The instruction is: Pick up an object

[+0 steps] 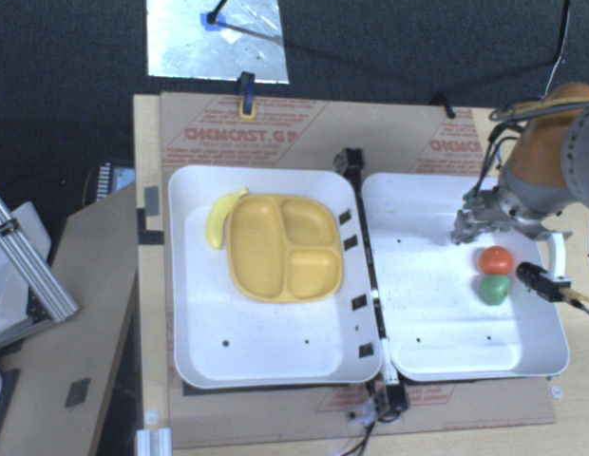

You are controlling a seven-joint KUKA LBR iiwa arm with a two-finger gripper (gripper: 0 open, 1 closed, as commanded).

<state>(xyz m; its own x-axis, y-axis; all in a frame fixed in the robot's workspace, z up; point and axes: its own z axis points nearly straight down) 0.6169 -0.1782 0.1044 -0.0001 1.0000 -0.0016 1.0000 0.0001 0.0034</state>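
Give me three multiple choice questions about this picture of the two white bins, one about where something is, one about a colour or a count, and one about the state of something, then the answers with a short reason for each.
1. Where does the yellow divided plate lie?
A. In the left bin
B. In the right bin
C. On the cardboard beyond the bins

2. What colours are the two small round things in the right bin?
A. Blue and white
B. Orange-red and green
C. Both yellow

3. How does the banana lie in relation to the plate?
A. Inside one of its compartments
B. In the other bin, far from it
C. Beside its left rim, on the bin floor

Answers:
1. A: the plate sits in the middle of the left bin.
2. B: an orange-red ball lies just above a green one, below the gripper.
3. C: the banana curves along the plate's upper left edge, outside the compartments.
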